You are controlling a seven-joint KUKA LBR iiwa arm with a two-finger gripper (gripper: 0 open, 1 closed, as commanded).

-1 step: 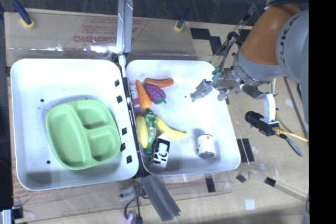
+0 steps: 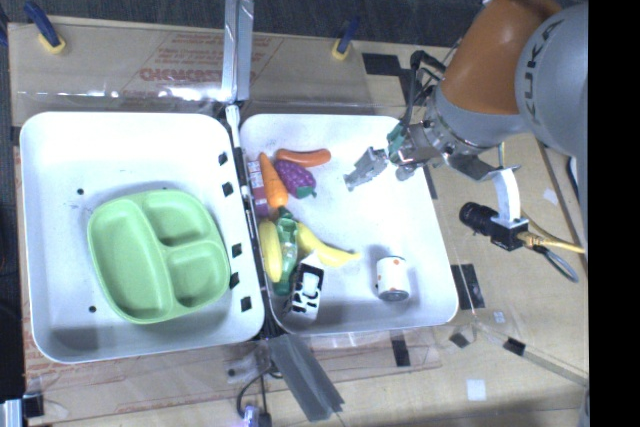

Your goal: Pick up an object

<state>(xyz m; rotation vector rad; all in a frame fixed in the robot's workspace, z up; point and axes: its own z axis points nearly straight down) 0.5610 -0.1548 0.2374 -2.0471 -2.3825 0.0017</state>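
My pincer over the right bin, toys along its left wall, perhaps a cup near the front; divided plate in the left bin.

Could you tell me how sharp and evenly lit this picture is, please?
Camera view: light is even and soft; the green tray casts a faint shadow on the left bin; no strong glare on the right bin; the tool looks slightly blurred, while the banana and white cup are clearer; fine detail is coarse throughout.
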